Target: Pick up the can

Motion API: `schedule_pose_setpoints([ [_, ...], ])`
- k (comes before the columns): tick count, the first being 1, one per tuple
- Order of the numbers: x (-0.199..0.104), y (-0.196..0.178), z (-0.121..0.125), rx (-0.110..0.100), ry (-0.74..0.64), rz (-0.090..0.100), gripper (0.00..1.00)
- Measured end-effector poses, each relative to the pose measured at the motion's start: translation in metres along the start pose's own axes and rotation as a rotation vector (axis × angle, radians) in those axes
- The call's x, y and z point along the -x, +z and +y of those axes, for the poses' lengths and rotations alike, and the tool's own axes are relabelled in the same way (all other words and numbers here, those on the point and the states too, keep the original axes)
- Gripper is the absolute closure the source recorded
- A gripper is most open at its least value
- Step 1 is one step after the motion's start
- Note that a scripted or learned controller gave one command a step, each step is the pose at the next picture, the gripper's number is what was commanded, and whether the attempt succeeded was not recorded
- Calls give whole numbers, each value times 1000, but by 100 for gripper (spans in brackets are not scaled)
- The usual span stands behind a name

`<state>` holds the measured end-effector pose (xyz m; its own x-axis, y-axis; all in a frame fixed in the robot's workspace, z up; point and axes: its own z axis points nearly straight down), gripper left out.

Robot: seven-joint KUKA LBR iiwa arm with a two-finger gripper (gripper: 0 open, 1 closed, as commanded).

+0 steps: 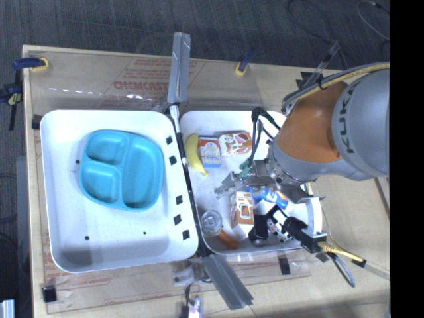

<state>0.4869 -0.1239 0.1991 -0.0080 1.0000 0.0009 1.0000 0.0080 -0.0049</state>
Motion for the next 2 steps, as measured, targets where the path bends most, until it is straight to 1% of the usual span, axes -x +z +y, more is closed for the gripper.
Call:
schedule_pose_setpoints([
  [1,5,-35,-1,6,-264,-3,0],
  [2,6,-45,0,7,-268,-4,100],
])
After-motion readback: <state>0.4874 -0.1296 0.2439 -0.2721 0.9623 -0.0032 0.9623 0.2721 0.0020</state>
